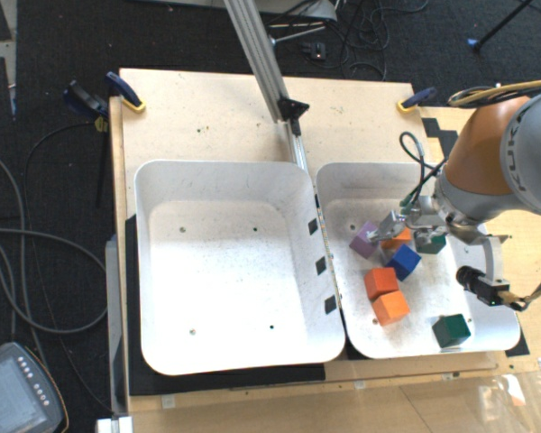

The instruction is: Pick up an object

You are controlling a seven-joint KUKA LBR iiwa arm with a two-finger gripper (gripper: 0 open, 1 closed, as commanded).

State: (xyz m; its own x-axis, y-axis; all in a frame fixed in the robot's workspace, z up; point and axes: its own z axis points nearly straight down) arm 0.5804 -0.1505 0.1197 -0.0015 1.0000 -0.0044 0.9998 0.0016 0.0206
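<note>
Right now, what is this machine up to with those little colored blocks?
A robot arm reaches in from the right, its gripper low in the right bin over a cluster of blocks: purple, blue and two orange ones. A green block sits apart near the bin's front corner. Nothing looks lifted yet. The left bin sits alongside.

No legible text, label, brand, number or sign appears on the tabletop [252, 106], the bins or the blocks.
</note>
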